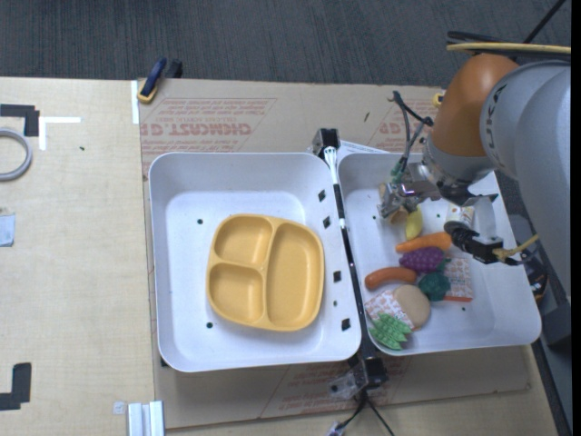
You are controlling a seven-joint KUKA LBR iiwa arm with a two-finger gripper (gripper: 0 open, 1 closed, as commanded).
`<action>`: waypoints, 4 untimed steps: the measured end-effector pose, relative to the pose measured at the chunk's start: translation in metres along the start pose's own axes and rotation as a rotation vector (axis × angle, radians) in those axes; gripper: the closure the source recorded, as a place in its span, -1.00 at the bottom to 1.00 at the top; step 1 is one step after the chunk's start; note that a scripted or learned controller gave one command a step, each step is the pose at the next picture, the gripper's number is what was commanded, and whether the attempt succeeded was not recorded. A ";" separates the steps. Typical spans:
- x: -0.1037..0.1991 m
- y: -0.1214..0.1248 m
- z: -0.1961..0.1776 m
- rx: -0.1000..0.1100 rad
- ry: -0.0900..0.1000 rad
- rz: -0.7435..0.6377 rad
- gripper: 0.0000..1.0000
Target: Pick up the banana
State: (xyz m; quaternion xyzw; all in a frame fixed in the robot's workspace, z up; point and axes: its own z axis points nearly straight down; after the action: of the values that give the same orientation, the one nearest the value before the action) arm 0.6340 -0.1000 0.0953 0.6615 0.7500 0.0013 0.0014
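The banana, small and yellow, lies in the right bin at the top of a pile of toy food. My gripper hangs low over the bin's upper left part, just up and left of the banana, very near its upper end. I cannot tell whether it touches the banana. The grey arm with its orange band reaches in from the upper right.
Below the banana lie an orange carrot, purple grapes, a sausage, a teal piece, a tan round piece and a green leaf. The left bin holds a yellow divided plate.
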 end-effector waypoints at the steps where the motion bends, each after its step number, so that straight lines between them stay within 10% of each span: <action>1: 0.041 0.024 -0.097 0.002 -0.001 -0.376 1.00; 2: 0.116 0.000 -0.096 0.007 0.001 -0.106 1.00; 3: 0.116 0.000 -0.096 0.007 0.000 -0.106 -1.00; 4: 0.061 0.023 -0.140 0.004 -0.001 -0.074 -1.00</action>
State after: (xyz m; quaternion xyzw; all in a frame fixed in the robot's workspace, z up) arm 0.6485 -0.0367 0.2356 0.6333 0.7739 -0.0005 0.0007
